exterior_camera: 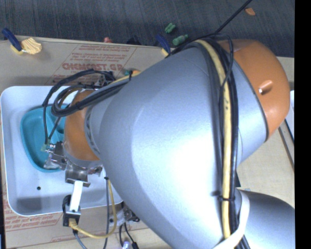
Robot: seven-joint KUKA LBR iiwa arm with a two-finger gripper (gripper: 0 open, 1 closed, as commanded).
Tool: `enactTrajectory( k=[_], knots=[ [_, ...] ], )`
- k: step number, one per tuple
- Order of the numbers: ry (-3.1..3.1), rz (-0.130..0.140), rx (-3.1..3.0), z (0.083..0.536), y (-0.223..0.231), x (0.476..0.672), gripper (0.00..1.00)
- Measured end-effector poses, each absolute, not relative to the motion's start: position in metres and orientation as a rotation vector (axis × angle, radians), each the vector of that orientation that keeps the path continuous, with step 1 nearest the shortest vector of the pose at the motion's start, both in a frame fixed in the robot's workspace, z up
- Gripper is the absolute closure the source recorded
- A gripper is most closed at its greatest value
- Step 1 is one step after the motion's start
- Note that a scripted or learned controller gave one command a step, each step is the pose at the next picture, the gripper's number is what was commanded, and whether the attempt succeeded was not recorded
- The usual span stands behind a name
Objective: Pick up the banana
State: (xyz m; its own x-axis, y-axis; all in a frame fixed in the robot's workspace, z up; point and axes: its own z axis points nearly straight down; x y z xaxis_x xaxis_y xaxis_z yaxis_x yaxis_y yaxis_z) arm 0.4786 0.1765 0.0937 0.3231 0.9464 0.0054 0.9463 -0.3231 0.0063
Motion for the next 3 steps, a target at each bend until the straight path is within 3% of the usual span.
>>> enactTrajectory(
  k=[1, 2, 3],
  knots=[
    [2.366, -0.006, 2.041, 0.094, 0.189, 0.482, 0.0],
    [2.227, -0.011, 2.202, 0.093, 0.202, 0.479, 0.0],
    [2.47, -0.003, 1.942, 0.092, 0.2, 0.476, 0.0]
  ],
)
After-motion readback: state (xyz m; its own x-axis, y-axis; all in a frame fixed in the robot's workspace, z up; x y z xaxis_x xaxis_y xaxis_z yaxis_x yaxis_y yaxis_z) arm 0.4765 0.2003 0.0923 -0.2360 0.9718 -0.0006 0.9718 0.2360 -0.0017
